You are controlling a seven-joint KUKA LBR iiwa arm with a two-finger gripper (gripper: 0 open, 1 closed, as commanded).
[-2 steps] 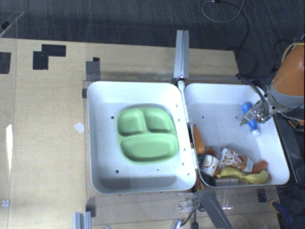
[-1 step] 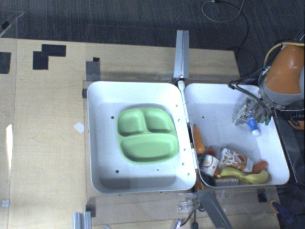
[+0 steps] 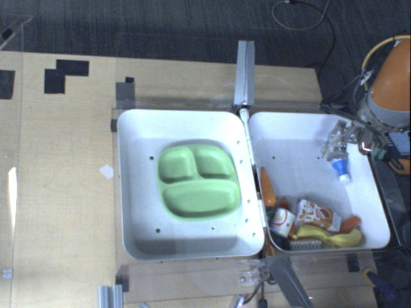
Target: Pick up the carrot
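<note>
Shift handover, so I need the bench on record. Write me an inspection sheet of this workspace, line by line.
Surface: wooden bench bearing two shallow white bins, left bin and right bin, side by side.
Job's things: carrot lies along the right bin's left wall, apart from the gripper.
Clutter: green divided plate in the left bin; banana, small can, printed packet and a reddish item crowd the right bin's near end.
Grippers: gripper over the right bin's far right part, holding nothing visible.
Cables: black cable looped on the dark floor.
Surroundings: dark carpet; black markers on the bench.
</note>
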